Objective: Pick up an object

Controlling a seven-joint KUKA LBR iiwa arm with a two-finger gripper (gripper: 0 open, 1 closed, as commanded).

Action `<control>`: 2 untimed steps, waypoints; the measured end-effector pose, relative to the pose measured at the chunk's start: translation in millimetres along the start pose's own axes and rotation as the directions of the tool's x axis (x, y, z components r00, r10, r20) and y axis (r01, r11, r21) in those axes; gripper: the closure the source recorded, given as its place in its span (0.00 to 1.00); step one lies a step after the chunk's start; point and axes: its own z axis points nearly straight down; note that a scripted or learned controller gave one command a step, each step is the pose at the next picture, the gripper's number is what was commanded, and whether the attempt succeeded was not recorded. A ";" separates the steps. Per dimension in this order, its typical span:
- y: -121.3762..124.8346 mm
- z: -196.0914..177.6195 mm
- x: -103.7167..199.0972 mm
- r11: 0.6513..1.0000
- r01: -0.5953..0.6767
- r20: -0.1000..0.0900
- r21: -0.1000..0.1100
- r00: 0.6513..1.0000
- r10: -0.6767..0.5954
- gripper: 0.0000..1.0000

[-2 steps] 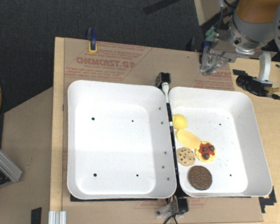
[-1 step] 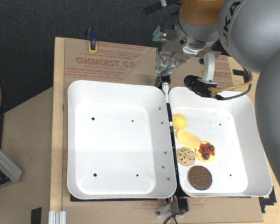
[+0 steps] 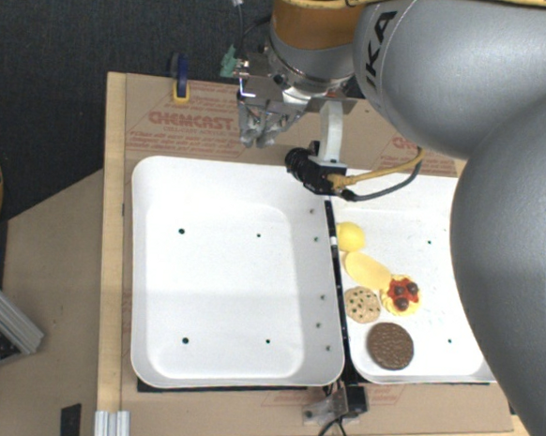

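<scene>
The end effector hangs above the bench's far edge, grip state unclear, well apart from the lemon.

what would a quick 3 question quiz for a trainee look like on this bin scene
1. True or false: the dark round cookie lies in the left bin.
2. Multiple choice: the gripper is over (A) the right bin, (B) the brown board beyond the left bin's far rim, (C) the chocolate chip cookie.
3. Fill in: the small yellow ball sits close to the ______ between the two bins.

Key
1. False; it lies in the right bin, near its front rim.
2. B
3. divider
</scene>
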 end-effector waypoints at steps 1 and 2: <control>5.5 67.0 42.2 1.000 -0.007 0.005 0.012 1.000 0.007 1.00; 18.1 -53.4 -25.6 1.000 -0.017 0.004 -0.012 1.000 0.017 1.00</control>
